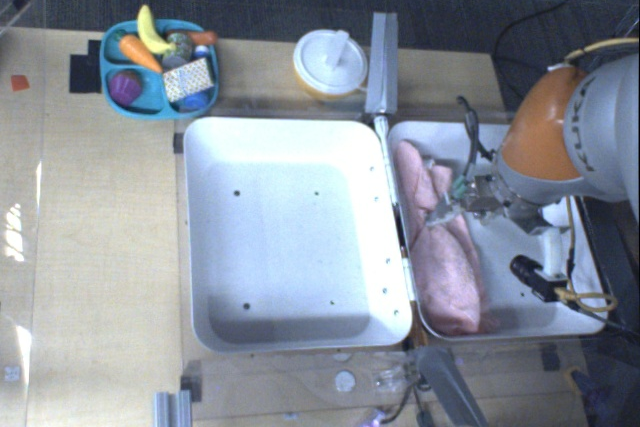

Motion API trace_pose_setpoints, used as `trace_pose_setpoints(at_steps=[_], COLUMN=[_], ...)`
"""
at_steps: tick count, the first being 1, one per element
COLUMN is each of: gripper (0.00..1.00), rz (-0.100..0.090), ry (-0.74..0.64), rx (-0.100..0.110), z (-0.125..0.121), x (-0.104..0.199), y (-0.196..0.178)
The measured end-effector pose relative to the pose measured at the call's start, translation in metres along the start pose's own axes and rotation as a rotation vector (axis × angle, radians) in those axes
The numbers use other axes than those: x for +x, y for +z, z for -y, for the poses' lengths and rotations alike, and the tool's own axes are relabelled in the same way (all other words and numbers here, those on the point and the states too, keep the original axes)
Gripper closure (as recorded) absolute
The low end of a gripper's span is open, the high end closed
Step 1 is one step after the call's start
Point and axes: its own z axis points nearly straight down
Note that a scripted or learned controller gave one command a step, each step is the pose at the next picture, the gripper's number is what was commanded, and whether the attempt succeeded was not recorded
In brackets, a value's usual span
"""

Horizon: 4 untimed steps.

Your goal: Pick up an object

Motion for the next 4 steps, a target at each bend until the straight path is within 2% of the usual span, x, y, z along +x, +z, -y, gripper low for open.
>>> trace_pose_setpoints(at_steps=[1,2,3,4], gripper=[1.00,0.00,0.00,0.00], rz=[-0.003,-0.003,-0.001,-0.005], ry=[-0.004,-0.003,-0.125,-0.195], rx=[-0.006,-0.005,-0.002,0.019], z=[-0.004,-0.004,0.022,0.063], x=[0.003,0.002,-0.002,0.011], y=[-0.011,-0.011,-0.001,-0.074])
